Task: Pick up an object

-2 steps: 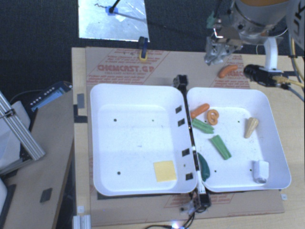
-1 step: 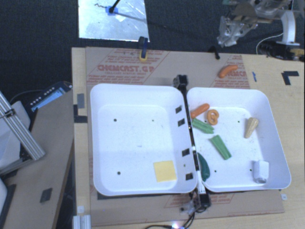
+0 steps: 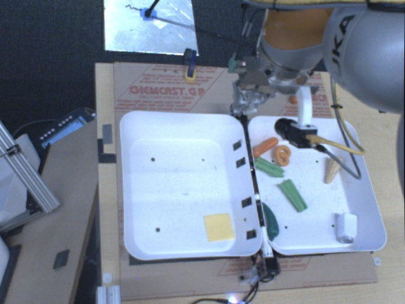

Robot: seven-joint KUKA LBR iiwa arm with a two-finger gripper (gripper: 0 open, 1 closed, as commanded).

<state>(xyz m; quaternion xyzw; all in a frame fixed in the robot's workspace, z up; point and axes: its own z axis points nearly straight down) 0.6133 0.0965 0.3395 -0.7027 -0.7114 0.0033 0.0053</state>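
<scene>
Arm poised over the seam between the two bins, nothing picked up.

The hand [image 3: 243,106] hangs at the far end of the divider between the left bin [image 3: 136,128] and the right bin [image 3: 367,230]; whether it is open or closed I cannot tell, and nothing shows held in it. The likeliest trouble, as I judge it, is a descent straight onto the rims, where it would strike plastic instead of an object. The closest candidates, an orange carrot piece [image 3: 264,147] and an orange ring [image 3: 282,156], lie just nearward of the hand and toward the arm's side, with a green bean pod [image 3: 269,168] and a green block [image 3: 293,194] beyond them. These sit close together, so a grab may nudge a neighbour. A yellow square [image 3: 219,227] lies well apart, in the left bin's near corner.
</scene>
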